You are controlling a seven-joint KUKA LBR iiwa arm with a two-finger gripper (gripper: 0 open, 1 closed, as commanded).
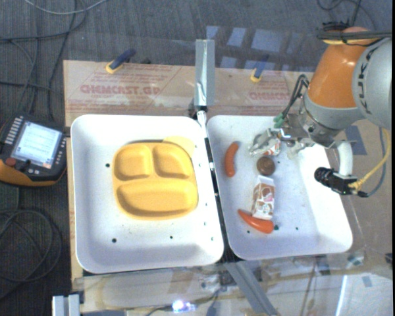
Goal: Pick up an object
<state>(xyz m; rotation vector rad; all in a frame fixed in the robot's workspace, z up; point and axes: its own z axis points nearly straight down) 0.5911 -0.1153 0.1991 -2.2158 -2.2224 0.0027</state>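
Crowding right bin's (pixel 329 239) far edge: end effector (pixel 271 142)

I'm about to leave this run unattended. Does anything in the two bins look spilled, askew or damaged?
Nothing stands out. The yellow tray lies flat in the left bin. In the right bin, the sausage, round brown piece, carton and orange-red piece lie loose, apparently intact.
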